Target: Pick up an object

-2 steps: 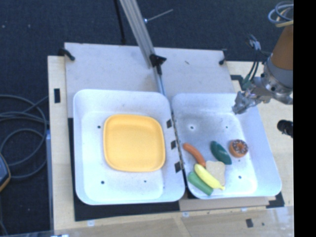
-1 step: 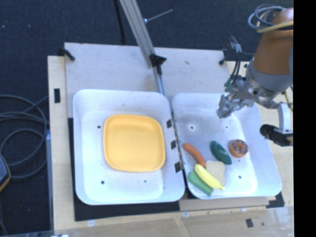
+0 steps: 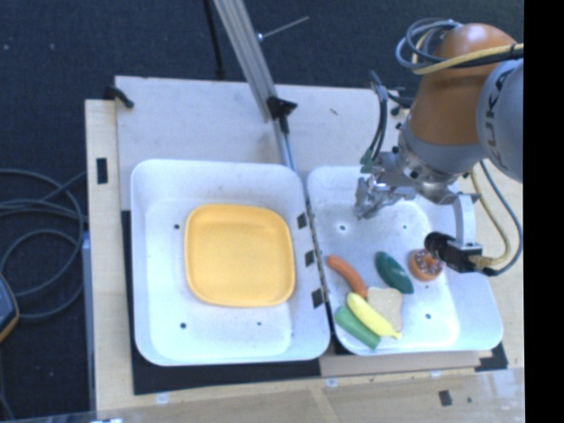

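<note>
The right bin [image 3: 441,333] holds several small toy foods: an orange carrot [image 3: 347,275], a dark green oval piece [image 3: 394,272], a yellow banana [image 3: 371,315], a green pod [image 3: 354,326] beside it, a pale bread slice [image 3: 386,300] and a small orange-brown piece [image 3: 425,265] near the right side. My gripper [image 3: 370,199] hangs over the upper left of this bin, above and apart from the carrot. Nothing shows between its fingers.
The left bin [image 3: 150,201] holds a yellow square plate [image 3: 239,254]. A metal pole [image 3: 249,55] slants up from the divider between the bins. A black cable fitting [image 3: 451,251] hangs over the right bin. Cables lie on the dark floor at left.
</note>
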You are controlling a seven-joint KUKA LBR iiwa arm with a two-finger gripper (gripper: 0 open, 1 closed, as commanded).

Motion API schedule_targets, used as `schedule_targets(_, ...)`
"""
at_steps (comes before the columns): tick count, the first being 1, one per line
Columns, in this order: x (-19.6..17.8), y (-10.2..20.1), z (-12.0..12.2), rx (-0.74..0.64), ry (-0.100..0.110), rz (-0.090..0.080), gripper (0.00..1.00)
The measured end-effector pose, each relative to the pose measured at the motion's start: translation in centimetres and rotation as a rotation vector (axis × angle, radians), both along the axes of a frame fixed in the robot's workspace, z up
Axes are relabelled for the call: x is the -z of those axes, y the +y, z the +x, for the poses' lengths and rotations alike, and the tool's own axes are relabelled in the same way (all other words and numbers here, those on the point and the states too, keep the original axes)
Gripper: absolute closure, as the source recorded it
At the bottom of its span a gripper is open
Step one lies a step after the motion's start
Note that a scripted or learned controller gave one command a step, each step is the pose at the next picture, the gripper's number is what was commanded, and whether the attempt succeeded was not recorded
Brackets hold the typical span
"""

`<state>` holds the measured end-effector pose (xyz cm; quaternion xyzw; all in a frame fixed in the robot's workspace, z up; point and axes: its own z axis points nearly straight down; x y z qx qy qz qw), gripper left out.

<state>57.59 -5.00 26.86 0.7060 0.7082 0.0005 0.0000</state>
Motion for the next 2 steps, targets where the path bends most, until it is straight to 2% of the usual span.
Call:
schedule_targets(1,1.7,5.0,-1.4,0.000,0.001,0.000,1.00)
schedule_targets(2,1.5,9.8,-3.6,-0.001,0.000,0.001,1.00)
